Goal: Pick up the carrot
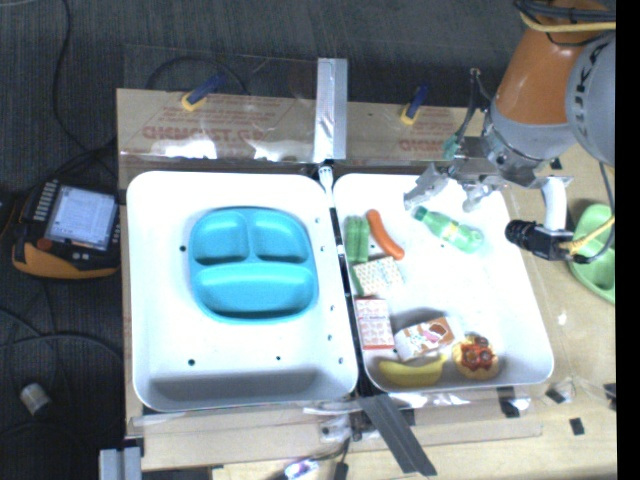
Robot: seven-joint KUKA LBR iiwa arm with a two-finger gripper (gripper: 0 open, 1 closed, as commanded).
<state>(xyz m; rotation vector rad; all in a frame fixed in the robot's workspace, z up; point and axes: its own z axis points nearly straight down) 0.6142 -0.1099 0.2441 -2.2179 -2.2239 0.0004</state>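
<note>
Here, camera view:
Gripper: above the far part of the right bin, fingers spread apart, nothing between them.
Carrot: lying free in the right bin's far left part, just beside a green vegetable near the dividing wall, apart from the gripper.
Green bottle: on its side, just below the gripper.
Near end of right bin: banana, snack packets.
Left bin: holds a blue divided plate.

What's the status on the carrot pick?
Gripper above right bin's far end, over green bottle. Carrot lying free beside green vegetable. Nothing on top of it.
</note>
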